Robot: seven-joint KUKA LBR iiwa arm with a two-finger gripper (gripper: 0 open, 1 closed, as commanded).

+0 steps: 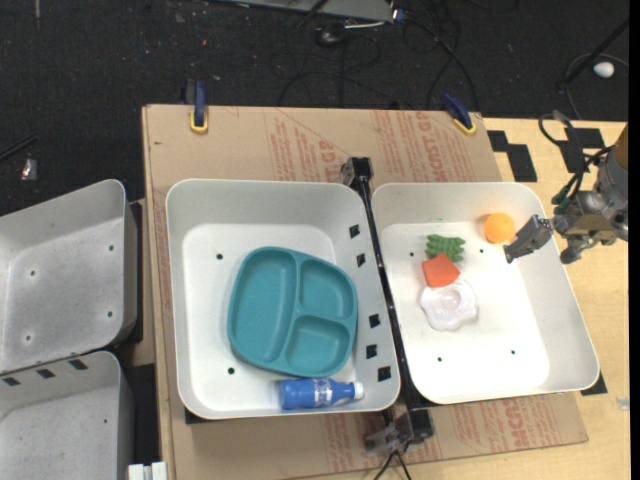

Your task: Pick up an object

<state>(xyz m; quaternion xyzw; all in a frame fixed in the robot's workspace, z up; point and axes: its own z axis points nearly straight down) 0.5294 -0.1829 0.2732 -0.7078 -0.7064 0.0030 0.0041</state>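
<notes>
The claw [553,239] hangs over the right bin's [560,363] right edge with its two fingers apart and nothing between them. One fingertip is just beside the orange ball [498,227], apart from it. Further left lie the toy carrot [441,260], leaves pointing away from the camera, and the white fried egg toy [447,307]. Beyond, the left bin [195,298] holds a teal plate [292,309] and a blue bottle [319,393] lying sideways, cap toward the claw's side. The cardboard's print is unreadable.

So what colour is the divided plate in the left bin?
Teal, seen clearly in the camera view: divided plate.
</notes>
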